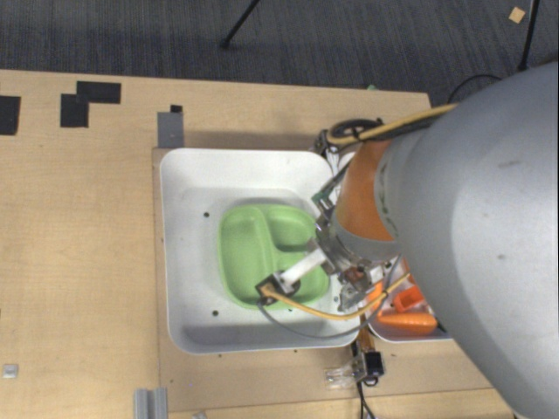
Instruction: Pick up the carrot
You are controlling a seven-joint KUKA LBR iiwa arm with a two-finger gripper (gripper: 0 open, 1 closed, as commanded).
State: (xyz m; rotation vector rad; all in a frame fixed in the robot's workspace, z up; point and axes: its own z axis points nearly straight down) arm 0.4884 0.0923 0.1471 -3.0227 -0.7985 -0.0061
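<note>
one smooth orange carrot (407,323) lies crosswise, partly hidden under the arm (489,225).

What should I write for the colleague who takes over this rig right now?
Gripper: over the right side of the left bin, beside the green tray; open or shut cannot be read.
Carrot: lies in the right bin, partly under the arm, apart from the gripper.
Done: no pick yet.
Left: reach the carrot, grasp it, lift it.
</note>
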